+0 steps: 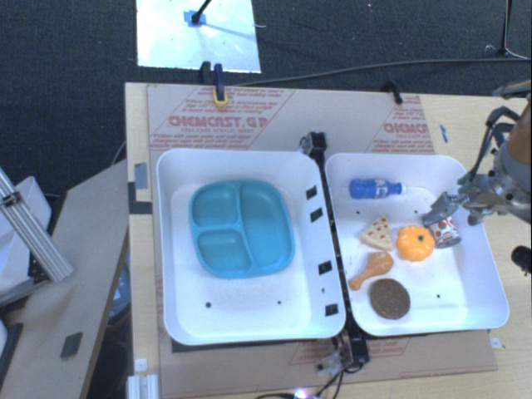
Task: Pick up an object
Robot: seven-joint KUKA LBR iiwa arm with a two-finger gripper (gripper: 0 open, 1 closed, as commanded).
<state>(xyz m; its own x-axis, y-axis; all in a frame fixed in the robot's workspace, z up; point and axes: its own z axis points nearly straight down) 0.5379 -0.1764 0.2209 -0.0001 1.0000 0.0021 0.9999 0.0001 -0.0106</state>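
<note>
The right bin (486,302) holds a blue bottle (375,189) lying on its side at the back. Nearer the front lie a yellow cheese wedge (377,233), an orange pumpkin (415,243), a tan drumstick (371,268) and a brown round patty (389,298). A small red and white can (447,234) rests just right of the pumpkin. My gripper (440,211) reaches in from the right, low over the bin, directly above and behind the can.
The left bin (179,306) carries a blue divided plate (241,228). A black hinge strip (326,223) runs between the bins. A clamp (219,86) sits at the bench's far edge. Cables trail along the back.
</note>
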